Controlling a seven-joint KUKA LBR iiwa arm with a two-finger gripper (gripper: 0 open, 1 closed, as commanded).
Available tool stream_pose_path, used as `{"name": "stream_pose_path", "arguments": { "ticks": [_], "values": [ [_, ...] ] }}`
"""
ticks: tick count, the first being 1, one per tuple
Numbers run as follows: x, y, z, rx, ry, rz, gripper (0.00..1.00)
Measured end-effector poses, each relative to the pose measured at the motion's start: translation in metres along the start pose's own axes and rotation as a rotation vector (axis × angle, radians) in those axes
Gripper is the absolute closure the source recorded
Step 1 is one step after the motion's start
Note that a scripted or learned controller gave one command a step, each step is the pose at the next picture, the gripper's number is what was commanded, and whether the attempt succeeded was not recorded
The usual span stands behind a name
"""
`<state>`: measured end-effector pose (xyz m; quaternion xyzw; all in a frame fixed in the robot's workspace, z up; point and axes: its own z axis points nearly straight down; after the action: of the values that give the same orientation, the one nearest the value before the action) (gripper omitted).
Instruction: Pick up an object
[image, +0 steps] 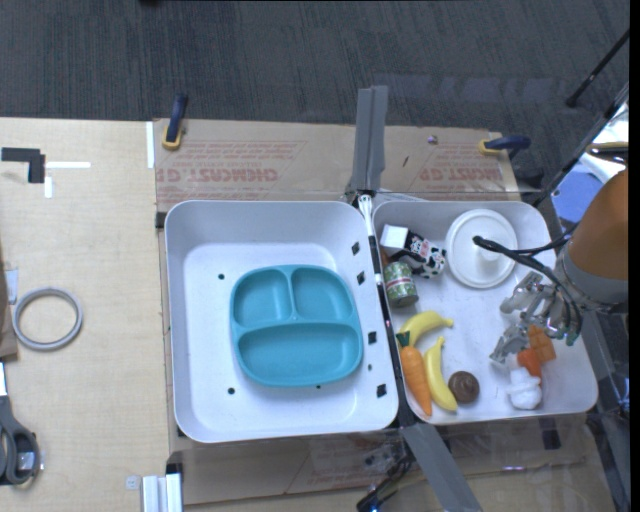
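Observation:
My gripper (510, 325) hangs low over the right side of the right bin (470, 415), open, with nothing between its silver fingers (503, 350). An orange object (540, 350) lies just to its right, partly under the wrist, and a white lumpy object (525, 393) sits in front of that. Left of the gripper lie two yellow bananas (437, 372), an orange carrot (415, 380) and a brown round piece (463, 385). Further back are a green can (400, 285), a black-and-white cow-patterned item (428, 256), a white cube (395, 238) and a white round dish (482, 248).
The left bin (190, 300) holds a teal divided plate (297, 325). A black cable (515, 250) runs across the white dish toward the wrist. On the bench at far left lie a grey tape ring (45, 318) and scissors (18, 450).

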<state>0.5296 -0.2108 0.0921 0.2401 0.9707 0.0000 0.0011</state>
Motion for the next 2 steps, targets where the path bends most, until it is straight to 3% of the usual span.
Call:
{"name": "stream_pose_path", "arguments": {
  "ticks": [1, 2],
  "values": [
    [0.05, -0.015, 0.0, 0.0, 0.002, 0.173, 0.0],
    [0.04, -0.033, 0.0, 0.0, -0.001, 0.141, 0.0]
  ]
}}
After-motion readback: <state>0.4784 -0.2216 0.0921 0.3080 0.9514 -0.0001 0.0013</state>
